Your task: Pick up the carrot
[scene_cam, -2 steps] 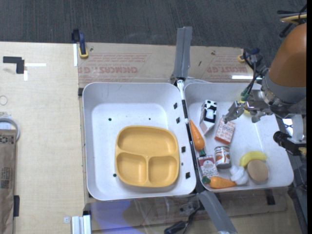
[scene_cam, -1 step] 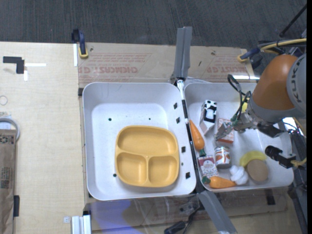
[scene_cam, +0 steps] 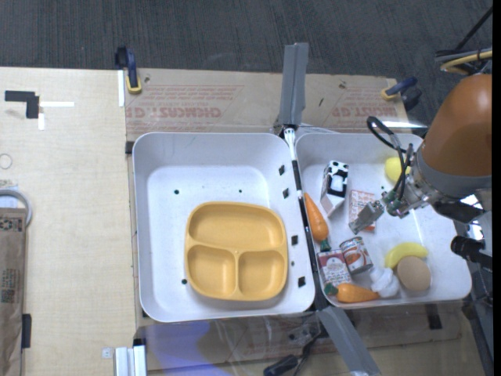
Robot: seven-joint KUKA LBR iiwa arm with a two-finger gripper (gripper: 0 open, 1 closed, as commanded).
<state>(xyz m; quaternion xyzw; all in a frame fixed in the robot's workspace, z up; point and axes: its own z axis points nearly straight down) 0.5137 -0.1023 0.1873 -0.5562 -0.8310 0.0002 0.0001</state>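
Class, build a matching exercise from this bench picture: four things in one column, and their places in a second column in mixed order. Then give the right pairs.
Things:
1. yellow divided plate
2. carrot
3. egg
4. black-and-white carton

Places:
A. right bin, near its front right corner
B. left bin, towards the front
C. right bin, towards the back, left of the pincer
D. right bin, along its left wall

Pairs: 1-B, 2-D, 3-A, 4-C

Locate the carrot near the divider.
The carrot lies in the right bin, against its left wall by the divider, tilted, just left of the black-and-white carton and above the red box.
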